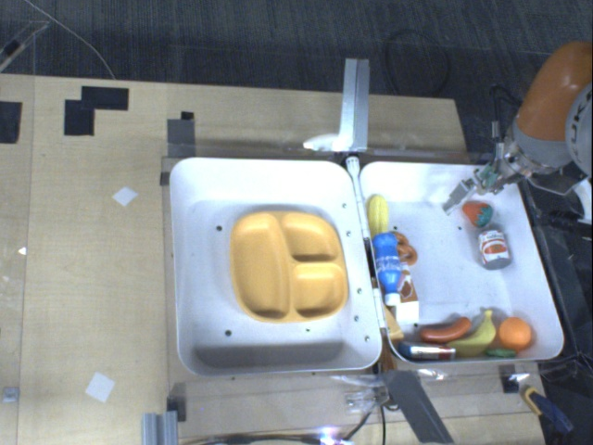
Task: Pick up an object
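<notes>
- Gripper (470, 186) hovering over far part of right bin (435, 193), just above a small orange-red object (477, 214).
- Fingers: spread or pressed, impossible to tell.
- Can (494, 247) close by; yellow divided tray (287, 265) in left bin (195, 248).

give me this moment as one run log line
claw over right bin, upper part | nothing seen held | nearest: orange-red toy, can | yellow tray in left bin

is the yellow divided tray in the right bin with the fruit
No, the yellow divided tray lies alone in the left bin, while the banana and orange are in the right bin.
</notes>
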You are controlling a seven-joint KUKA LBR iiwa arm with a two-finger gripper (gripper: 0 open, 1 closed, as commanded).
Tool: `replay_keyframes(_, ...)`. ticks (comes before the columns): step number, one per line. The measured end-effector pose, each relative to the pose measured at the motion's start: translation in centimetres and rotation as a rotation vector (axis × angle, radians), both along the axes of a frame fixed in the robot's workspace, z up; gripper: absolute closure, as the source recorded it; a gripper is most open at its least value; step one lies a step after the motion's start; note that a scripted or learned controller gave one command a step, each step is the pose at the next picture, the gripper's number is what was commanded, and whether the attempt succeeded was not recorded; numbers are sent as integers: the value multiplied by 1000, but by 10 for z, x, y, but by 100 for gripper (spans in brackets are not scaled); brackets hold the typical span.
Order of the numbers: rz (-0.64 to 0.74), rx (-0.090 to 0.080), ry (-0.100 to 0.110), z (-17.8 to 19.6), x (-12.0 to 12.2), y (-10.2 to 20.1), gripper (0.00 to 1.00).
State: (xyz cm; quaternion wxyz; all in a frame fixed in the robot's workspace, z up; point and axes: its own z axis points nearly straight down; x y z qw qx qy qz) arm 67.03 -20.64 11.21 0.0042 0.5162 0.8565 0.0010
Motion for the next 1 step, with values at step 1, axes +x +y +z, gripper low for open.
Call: replay_keyframes(1,-258,3,-1,6,1,2,0)
